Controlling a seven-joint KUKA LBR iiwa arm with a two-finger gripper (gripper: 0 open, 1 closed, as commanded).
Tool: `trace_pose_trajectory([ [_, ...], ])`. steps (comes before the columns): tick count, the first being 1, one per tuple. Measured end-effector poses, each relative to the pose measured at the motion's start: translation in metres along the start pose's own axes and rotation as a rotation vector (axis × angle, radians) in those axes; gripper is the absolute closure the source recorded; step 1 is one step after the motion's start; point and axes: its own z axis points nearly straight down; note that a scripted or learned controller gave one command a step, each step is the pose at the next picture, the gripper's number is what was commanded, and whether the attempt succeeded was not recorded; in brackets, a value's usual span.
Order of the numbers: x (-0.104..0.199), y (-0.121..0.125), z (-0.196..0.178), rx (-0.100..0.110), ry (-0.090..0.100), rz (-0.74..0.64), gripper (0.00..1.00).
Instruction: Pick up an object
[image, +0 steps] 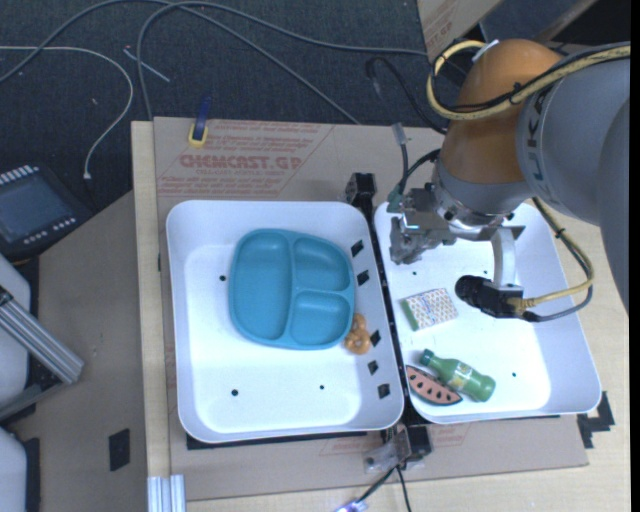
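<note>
My gripper (407, 246) hangs over the far left part of the right bin (560, 300), close to the wall between the two bins. Below it in the view, apart from it, a small patterned packet (430, 307) lies flat on the bin floor. Near that bin's front edge a green bottle (459, 375) lies on its side, and a watermelon-slice toy (433, 387) rests against it. The left bin (200, 300) holds a blue divided plate (291, 288), with a small tan object (358, 337) at the plate's right rim.
A black connector (486, 296) on a yellow cable hangs from the arm over the middle of the right bin. The arm's grey and orange body (520, 110) covers that bin's far right. Black clips (362, 262) line the divide between the bins.
</note>
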Motion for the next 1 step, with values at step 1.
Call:
trace_pose_trajectory([
  [1,0.0573,0.0004,-0.0095,0.000,0.000,0.000,1.00],
])
